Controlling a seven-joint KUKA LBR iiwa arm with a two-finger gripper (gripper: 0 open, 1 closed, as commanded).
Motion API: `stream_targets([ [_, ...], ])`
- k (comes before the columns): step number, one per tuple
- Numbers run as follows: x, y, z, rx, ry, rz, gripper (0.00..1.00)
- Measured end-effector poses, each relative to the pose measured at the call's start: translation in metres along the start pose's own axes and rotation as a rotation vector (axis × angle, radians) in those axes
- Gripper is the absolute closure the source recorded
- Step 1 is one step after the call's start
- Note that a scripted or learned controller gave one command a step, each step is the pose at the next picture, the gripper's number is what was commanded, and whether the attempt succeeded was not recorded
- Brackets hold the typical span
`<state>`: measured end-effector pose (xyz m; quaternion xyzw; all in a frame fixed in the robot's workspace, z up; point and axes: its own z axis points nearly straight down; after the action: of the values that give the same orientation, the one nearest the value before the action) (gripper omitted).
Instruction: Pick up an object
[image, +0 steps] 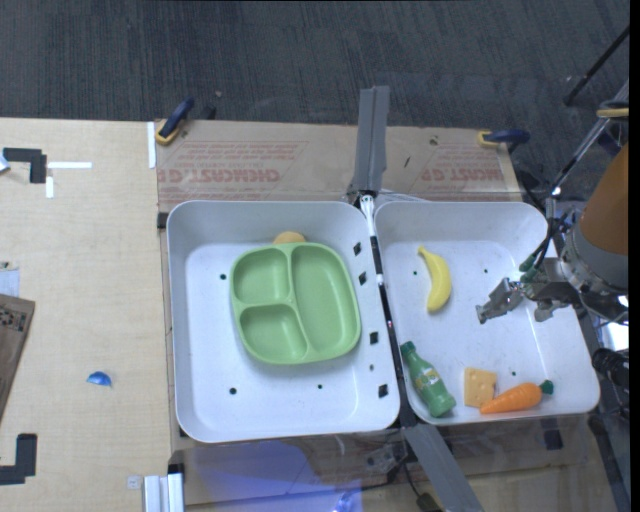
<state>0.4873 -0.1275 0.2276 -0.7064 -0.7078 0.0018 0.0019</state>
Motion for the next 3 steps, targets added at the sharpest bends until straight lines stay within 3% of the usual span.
stream_targets([
  [1, 0.014, 0.088, 0.055, -0.001, -0.001, -0.118, 0.0],
  [2, 0.02, 0.112, 0.137, -0.004, -0.001, -0.341, 0.0],
  [3, 0.019, 0.112, 0.129, -0.002, 0.0, -0.337, 1.0],
])
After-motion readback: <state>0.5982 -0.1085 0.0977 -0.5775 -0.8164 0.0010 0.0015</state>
